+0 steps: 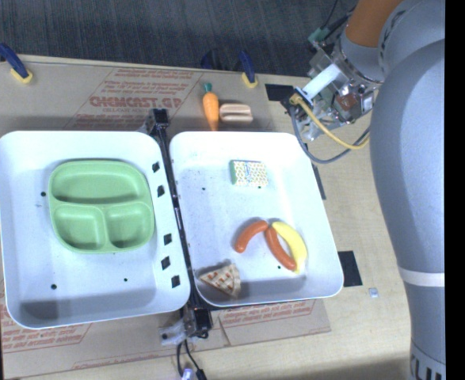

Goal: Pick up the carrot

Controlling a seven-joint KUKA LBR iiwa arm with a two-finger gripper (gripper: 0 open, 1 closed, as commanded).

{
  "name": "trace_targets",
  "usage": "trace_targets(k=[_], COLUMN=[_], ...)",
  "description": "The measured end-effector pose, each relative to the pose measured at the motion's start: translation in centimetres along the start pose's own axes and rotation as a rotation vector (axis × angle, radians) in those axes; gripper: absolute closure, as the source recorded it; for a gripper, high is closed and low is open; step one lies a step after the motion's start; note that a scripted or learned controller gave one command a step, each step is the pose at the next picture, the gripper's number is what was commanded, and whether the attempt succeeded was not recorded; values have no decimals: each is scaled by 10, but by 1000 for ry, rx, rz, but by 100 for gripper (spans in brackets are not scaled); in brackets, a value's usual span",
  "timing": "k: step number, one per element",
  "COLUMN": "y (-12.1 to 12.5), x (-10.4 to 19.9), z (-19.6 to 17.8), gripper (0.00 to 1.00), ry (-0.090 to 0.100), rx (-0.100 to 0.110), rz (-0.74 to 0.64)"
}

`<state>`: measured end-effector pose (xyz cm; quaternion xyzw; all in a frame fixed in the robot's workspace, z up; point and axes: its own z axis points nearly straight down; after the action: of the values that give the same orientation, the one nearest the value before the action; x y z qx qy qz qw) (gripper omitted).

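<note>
The carrot (210,108), orange with a small green top, lies on the cardboard just behind the far rim of the right bin (315,212), outside both bins. A small bun-like toy (235,114) lies right beside it. My gripper (318,101) hangs above the right bin's far right corner, well to the right of the carrot and apart from it, with yellow and white cables around it. Nothing shows between its fingers.
The right bin holds a patterned block (249,172), two sausages (250,234), a banana (293,242) and a pizza slice (221,279). A green divided plate (101,204) sits in the left bin (18,236). Blue clamps (15,62) hold the cardboard's far edge.
</note>
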<state>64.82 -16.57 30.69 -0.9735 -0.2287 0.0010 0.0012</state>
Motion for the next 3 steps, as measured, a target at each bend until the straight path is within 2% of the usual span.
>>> trace_targets(k=[1, 2, 3], y=[-98, -112, -178], x=[-21, 0, -39], z=[64, -49, 17], gripper=[100, 100, 100], ry=[-4, 0, -5], rx=[4, -1, 1], rz=[184, 256, 241])
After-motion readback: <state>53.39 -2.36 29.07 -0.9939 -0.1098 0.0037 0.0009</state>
